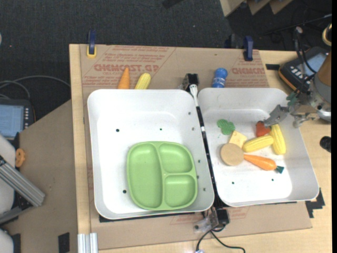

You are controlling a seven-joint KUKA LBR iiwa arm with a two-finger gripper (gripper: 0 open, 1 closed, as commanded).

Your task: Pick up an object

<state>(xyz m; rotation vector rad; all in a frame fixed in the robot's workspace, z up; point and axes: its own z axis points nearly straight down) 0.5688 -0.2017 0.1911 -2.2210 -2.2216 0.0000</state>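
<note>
The right bin (pixel 253 194) holds several toy foods: a green leafy piece (pixel 226 125), a yellow cheese wedge (pixel 238 138), a tan round disc (pixel 230 154), two corn cobs (pixel 257 144) (pixel 277 138), a red piece (pixel 261 127) and an orange carrot (pixel 260 162). My gripper (pixel 287 119) hangs over the bin's upper right part, just above and to the right of the red piece. Its fingers are spread open with nothing between them; the left fingertip (pixel 272 118) is close to the red piece.
The left bin (pixel 105 141) holds a green divided plate (pixel 162 174). On the board behind the bins lie a small carrot (pixel 124 79), a yellow piece (pixel 142 80), a black item (pixel 190 80) and a blue bottle (pixel 219 78). Cables and gear sit at the right.
</note>
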